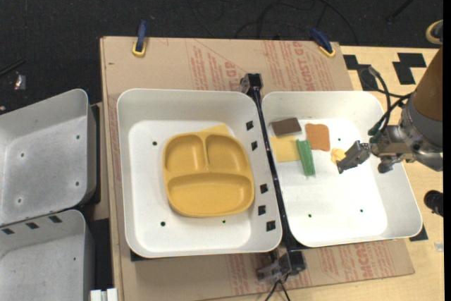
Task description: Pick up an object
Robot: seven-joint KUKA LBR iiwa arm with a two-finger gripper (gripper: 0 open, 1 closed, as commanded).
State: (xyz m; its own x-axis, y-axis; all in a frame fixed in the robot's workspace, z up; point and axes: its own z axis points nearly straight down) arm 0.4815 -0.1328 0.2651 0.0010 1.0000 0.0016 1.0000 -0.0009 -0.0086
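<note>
The gripper (350, 157) hangs low over the right bin (366, 222), right of centre in the frame; whether it grips anything I cannot tell. Just left lie a small yellow piece (338, 154), green stick (306, 157), orange block (318, 136), yellow block (283, 149) and brown block (285, 126). The bin's lower half is bare. A yellow divided plate (208, 175) fills the left bin (141, 222).

Cardboard sheet (204, 56) under bins: red printed lettering, upside down/mirrored, approx. "MCMASTER"-type brand, not fully legible. No other readable txt.

Single fixed camera above bench, looking down aslant on both bins (134, 151).
</note>
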